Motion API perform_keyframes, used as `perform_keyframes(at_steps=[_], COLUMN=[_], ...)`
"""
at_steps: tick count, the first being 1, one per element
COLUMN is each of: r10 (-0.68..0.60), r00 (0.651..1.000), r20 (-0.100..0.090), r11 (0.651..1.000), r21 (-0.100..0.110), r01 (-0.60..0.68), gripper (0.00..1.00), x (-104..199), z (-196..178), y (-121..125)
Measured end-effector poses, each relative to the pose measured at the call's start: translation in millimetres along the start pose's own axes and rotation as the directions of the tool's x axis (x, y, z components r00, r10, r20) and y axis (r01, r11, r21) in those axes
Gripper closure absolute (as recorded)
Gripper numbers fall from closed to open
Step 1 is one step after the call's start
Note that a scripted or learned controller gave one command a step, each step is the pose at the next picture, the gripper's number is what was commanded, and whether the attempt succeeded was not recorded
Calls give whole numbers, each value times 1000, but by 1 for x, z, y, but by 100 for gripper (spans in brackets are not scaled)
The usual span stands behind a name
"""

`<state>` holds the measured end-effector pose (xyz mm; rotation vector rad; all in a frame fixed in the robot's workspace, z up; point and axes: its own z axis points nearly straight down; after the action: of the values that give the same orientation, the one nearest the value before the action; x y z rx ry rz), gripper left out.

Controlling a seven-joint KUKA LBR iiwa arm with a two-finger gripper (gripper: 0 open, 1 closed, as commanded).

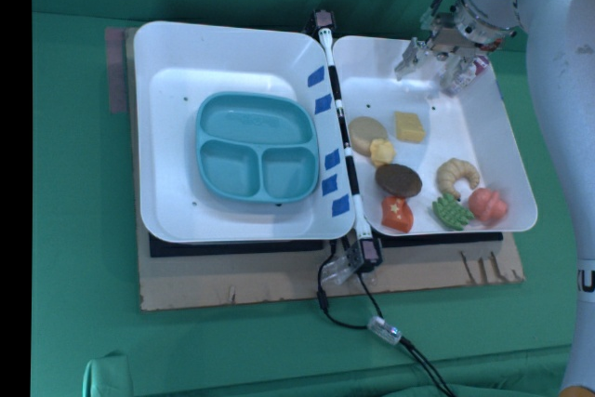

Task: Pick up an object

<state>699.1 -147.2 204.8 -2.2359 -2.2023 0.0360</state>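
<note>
My gripper (433, 68) hangs over the far part of the right bin (483, 121), with its fingers spread open and nothing between them. Toy food lies nearer the front of that bin: a yellow cheese block (408, 126), a tan round biscuit (365, 135), a small yellow piece (382, 151), a brown patty (399, 180), a croissant (458, 173), a red-orange piece (398, 214), a green leafy piece (452, 212) and a pink-red piece (488, 205). The cheese block is the closest to the gripper, below it and slightly to its left.
The left bin (167, 60) holds a teal divided plate (256, 147). A black-and-white divider bar (340, 121) with blue tape marks runs between the bins. A cable (386, 330) trails off the front of the cardboard base.
</note>
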Motion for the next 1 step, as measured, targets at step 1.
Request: perform_keyframes(at_steps=[1], r10=[-9], r00=[1000], r20=[-1], r11=[1000], r21=[-15], r01=[9], gripper=[0], x=[15], z=[16], y=[1])
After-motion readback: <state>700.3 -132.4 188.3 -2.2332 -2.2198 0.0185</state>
